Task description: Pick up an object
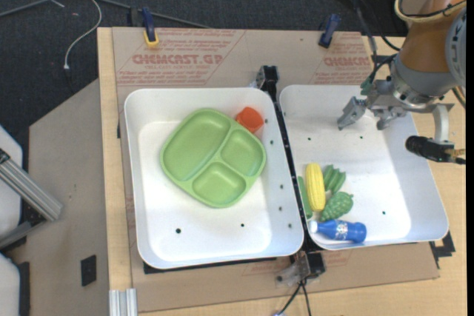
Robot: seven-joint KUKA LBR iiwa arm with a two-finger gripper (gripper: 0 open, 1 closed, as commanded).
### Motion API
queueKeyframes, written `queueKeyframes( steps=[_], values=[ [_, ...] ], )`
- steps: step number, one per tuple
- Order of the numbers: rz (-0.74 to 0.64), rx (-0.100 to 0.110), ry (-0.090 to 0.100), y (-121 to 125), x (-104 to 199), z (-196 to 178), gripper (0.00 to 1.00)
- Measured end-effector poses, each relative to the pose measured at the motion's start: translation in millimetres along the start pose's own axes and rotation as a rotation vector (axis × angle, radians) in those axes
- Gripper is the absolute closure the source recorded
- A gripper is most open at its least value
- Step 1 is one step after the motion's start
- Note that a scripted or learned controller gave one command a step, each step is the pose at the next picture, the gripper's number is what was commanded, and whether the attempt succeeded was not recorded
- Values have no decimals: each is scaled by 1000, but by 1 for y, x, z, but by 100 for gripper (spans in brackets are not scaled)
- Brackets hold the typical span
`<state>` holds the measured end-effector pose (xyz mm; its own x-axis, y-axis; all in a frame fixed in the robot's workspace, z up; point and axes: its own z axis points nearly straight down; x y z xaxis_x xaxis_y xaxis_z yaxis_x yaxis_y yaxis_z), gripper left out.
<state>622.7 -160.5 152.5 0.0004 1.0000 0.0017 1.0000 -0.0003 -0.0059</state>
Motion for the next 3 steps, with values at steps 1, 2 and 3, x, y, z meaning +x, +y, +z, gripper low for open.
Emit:
queueKeyframes(
  steps=[1, 2, 3],
  values=[
    [0, 0, 0, 3, -1, 63, 0],
    [0, -7, -1, 5, -1, 47, 100],
    [-1, -9, -2, 5, 0, 4, 100]
  ],
)
